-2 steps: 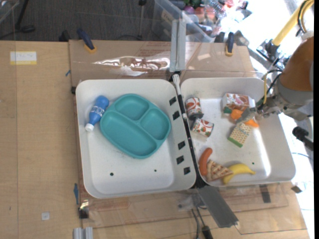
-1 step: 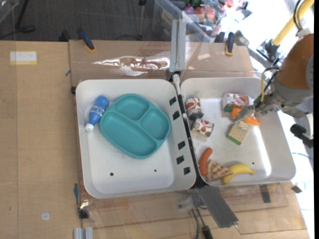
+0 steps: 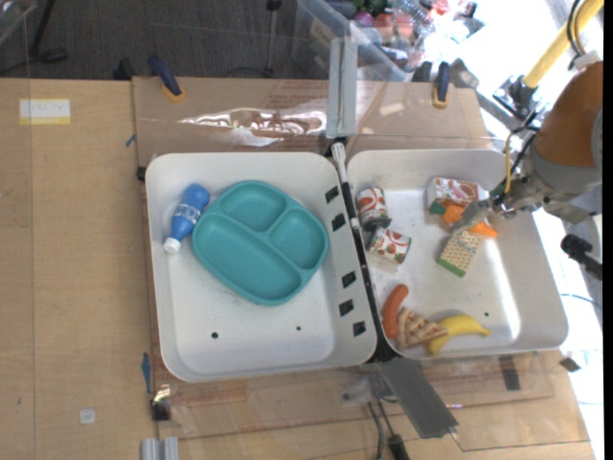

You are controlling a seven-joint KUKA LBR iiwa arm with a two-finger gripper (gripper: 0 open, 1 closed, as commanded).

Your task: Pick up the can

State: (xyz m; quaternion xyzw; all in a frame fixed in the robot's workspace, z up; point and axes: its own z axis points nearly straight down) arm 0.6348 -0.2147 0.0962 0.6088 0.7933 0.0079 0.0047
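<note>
1 can (image 3: 370, 205) by divider | carton (image 3: 390, 246) just beside | tool (image 3: 496, 205) far right, grip unclear

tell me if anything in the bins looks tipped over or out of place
Two things lie on their sides: the small red-and-white can at the right bin's left wall, and the blue plastic bottle with a white cap beside the teal divided plate in the left bin.

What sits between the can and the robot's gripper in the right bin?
In the camera view, a small printed carton lies between the can and the gripper.
</note>
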